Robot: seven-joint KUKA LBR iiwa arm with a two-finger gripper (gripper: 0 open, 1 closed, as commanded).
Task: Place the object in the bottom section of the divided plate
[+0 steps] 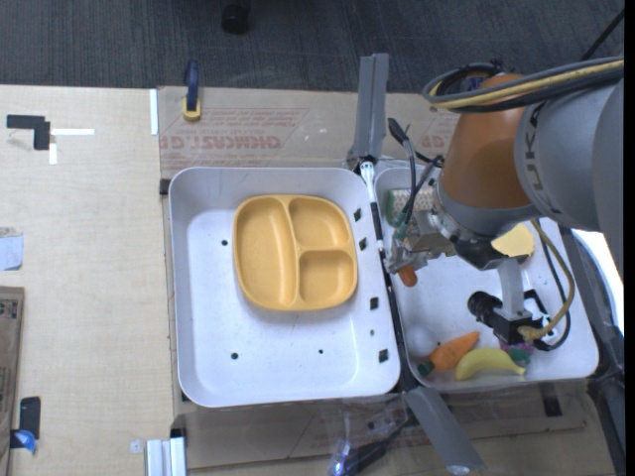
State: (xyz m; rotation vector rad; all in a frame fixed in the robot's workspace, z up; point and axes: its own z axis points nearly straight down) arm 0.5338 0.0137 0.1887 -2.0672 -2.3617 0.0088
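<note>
While we look down from the fixed camera, we see two shallow white bins side by side on the bench: the left bin [198, 345] and the right bin [571, 360]. Lying in the left bin, toward its upper middle, is a yellow divided plate [295, 252], flat on the bin floor, with one long section on its left and two smaller sections on its right. All three sections look bare.

From the right, the grey arm [566, 137] with its orange band [486, 157] reaches over the right bin. Its gripper [409, 262] hangs low over the upper left part of that bin, just beside the wall between the two bins. A small orange-brown piece [408, 277] shows right at the tip of the gripper, but we cannot tell whether the gripper is clamped on it, nor how wide the tool stands.

Along the near edge of the right bin lie an orange carrot-like toy [454, 350] and, touching it on the right, a yellow banana-like toy [488, 364]. A small white item [422, 339] sits just left of the carrot. A yellow flat piece [516, 239] shows partly behind the arm.
</note>
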